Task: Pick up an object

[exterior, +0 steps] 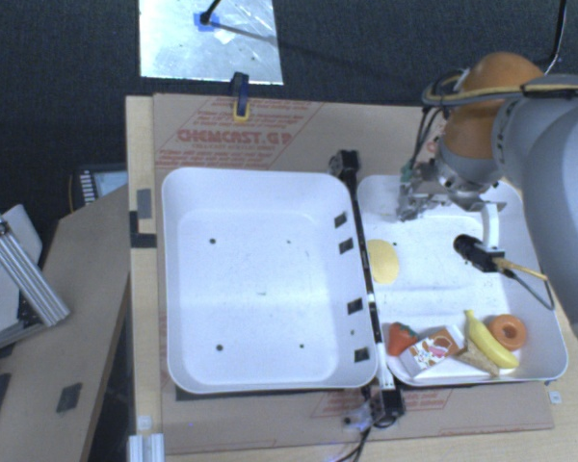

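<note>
While the arm sits over the right bin's far end, nothing is between the fingers, so the pick is not yet made.

gripper: (411,200) low over the far-left corner of the right bin (539,258), hanging from the grey wrist with its orange band (491,94).
fingers: state unreadable from this angle; metal parts blur together, cannot tell apart or together.
nearest object: yellow disc (382,261), flat on the bin floor against the left wall, nearer the camera than the gripper and slightly left of it. No long axis to speak of; roughly oval.
other objects: clustered in the near end of the right bin, well apart from the gripper: banana (489,341), long axis running diagonally from far-left to near-right; orange ring-shaped piece (508,332) touching its right side; red piece (401,338) by the left wall; printed packet (430,349) between red piece and banana.
left bin: (260,277) holds none of the objects.
key relation: judged, every candidate lies toward the camera from the gripper; disc is the short move, the cluster needs a long pull along the bin.
risk: judged, disc is flat and hugs the wall, so the fingers get little to bite on.
</note>
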Robot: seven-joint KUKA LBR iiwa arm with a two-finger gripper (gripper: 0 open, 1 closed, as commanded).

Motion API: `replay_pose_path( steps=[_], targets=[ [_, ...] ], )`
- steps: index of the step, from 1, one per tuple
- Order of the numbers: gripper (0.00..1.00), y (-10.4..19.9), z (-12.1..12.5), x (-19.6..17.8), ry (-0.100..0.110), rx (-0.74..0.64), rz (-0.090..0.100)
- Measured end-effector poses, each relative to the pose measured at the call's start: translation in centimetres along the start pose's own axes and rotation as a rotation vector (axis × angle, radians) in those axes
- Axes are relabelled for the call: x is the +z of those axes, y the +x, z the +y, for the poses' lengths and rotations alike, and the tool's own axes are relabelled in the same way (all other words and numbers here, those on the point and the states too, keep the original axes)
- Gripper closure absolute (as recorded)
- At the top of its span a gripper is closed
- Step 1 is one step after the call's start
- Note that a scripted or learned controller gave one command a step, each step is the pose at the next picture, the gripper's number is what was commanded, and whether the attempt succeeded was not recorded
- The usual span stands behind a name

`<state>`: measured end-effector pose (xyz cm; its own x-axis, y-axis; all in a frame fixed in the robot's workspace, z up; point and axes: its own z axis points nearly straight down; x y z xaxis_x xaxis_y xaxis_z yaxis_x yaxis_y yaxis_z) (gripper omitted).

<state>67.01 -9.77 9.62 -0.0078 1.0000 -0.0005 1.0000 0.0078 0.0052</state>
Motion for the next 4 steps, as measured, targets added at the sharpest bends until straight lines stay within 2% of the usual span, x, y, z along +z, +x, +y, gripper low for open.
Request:
replay_pose_path(
  steps=[1,2,3,4],
  targets=[
    [1.0,3.0,-0.9,-14.7,-0.007,0.0,0.0],
    [1.0,8.5,-2.7,-14.2,0.005,-0.001,0.002],
    [1.0,15.8,-6.4,-20.3,0.001,-0.004,0.004],
    [1.0,16.2,-10.6,-16.6,0.01,0.007,0.001]
  ],
)
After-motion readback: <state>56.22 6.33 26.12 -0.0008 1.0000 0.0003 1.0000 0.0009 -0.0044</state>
